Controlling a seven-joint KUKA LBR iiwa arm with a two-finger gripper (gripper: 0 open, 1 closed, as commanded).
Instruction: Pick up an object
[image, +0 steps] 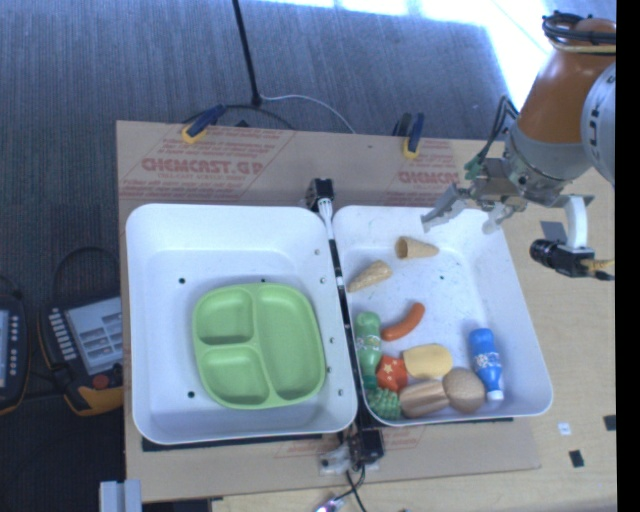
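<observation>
My gripper (466, 213) hangs above the far edge of the right bin (520, 300), open, with nothing between its fingers. Below it and a little to the left lies a tan cone (415, 248). A second pale cone-shaped piece (368, 276) rests near the divider. Farther forward are an orange-red sausage (404, 321), a blue bottle (485, 361), a yellow block (428, 359), a brown bread roll (463, 389), a tan bun (424, 398), a red tomato-like piece (391, 373) and green vegetables (368, 336).
The left bin (160, 260) holds a green divided plate (258, 345). Both bins sit on a cardboard sheet (200, 165) held by clamps (410, 135). A black cable (328, 225) runs along the divider. Devices lie at the far left (85, 340).
</observation>
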